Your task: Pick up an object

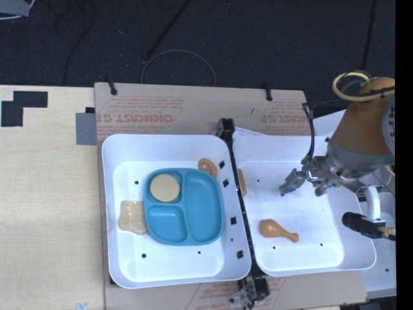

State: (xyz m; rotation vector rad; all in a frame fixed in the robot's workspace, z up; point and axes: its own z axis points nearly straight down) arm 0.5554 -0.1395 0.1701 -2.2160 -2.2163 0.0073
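In the right bin [322,258] a tan toy drumstick [279,230] lies on the floor near the front. My gripper [304,185] hangs over the back part of that bin, above and slightly right of the drumstick, apart from it. Its fingers [290,183] stand open with nothing between them. A thin orange piece [241,181] lies against the divider at the right bin's left edge. The left bin [122,263] holds a blue divided tray [193,228] with a round tan biscuit [164,187] in one compartment, a pale bread slice [132,216] beside the tray, and a pretzel [208,167] behind it.
A black divider rail [235,192] runs between the two bins. The grey arm with its orange band [364,124] comes in from the right above the right bin's back corner. A black fixture [361,223] sits at the right bin's right rim. Cardboard lies under both bins.
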